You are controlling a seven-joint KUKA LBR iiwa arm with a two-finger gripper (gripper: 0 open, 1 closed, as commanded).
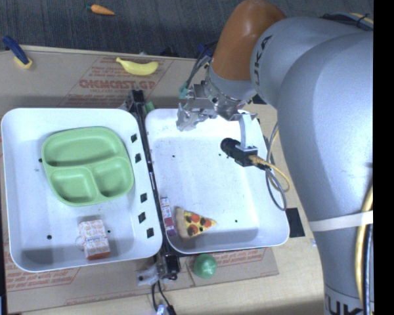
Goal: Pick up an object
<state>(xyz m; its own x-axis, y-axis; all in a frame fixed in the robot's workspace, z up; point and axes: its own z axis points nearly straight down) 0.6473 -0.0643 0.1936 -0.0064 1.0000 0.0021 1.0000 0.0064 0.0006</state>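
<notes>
A pizza slice toy lies at the front left of the right bin. In the left bin rests a green divided tray, and a small orange-and-white carton sits in front of it. My gripper hangs over the far left corner of the right bin, below the orange band of the wrist, well away from the pizza slice. Nothing shows between its fingertips.
A yellow banana toy lies on the cardboard behind the bins. A green ball sits on the bench in front of the right bin. A black cable plug hangs over the right bin. The big grey arm fills the right side.
</notes>
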